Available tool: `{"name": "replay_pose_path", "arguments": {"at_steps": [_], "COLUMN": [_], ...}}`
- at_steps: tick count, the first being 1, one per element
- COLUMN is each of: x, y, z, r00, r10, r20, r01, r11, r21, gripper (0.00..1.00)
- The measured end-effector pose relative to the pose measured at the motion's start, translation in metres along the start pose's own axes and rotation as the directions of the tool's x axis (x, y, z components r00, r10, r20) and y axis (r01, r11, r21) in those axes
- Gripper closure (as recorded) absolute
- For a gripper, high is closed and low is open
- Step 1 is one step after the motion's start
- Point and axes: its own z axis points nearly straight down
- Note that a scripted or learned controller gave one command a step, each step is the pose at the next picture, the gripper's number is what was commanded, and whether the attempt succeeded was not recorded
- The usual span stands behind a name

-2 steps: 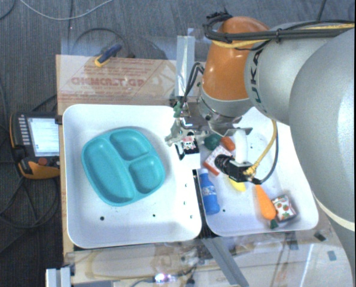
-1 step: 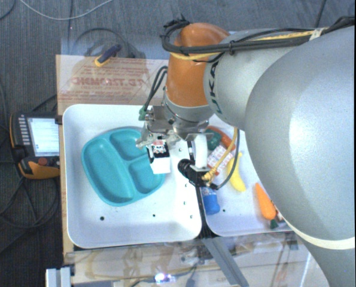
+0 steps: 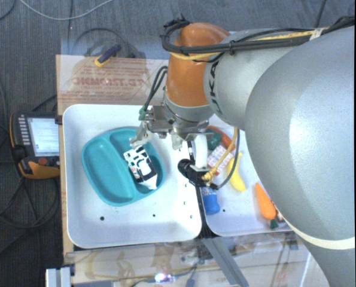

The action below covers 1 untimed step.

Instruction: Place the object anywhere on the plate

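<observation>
**A:** From the camera view above the table, what lies in the left bin [image 3: 76, 220]?

**B:** A teal plate [image 3: 109, 166] with a raised divider, resting on the bin floor toward its far side; the object [image 3: 140, 165], a small black-and-white thing, sits on the plate's right compartment, close to its right rim.

**A:** And the gripper?

**B:** The gripper [image 3: 143, 137] hangs over the far right part of the plate, just above the object; the arm [image 3: 192, 70], with its orange band, comes in from the right and covers much of the right bin [image 3: 237, 217]; whether the fingers are apart or together, I cannot tell; the wrist hides them, and I cannot make out whether they touch the object.

**A:** What shows in the right bin?

**B:** A blue cylinder [image 3: 211, 203] near its left wall; a yellow banana-like piece [image 3: 237, 178] beside it; an orange carrot-like piece [image 3: 265, 203] further right, partly under the arm; something red and white [image 3: 216, 155] just under the wrist, too covered to name.

**A:** Anything outside the bins?

**B:** A handheld pendant with a screen [image 3: 37, 137] lies to the left of the table; a wooden board [image 3: 106, 82] sits at the far side of the left bin, with a small yellow-and-blue item [image 3: 107, 54] at its far edge; cables cross the dark floor [image 3: 34, 40].
</observation>
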Motion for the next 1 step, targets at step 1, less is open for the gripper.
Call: {"name": "replay_pose_path", "arguments": {"at_steps": [1], "x": [0.0000], "y": [0.0000], "z": [0.0000], "r00": [1.000], "r10": [0.000], "r20": [0.000], "r01": [0.000], "r11": [1.000], "r21": [0.000], "gripper": [0.00]}}
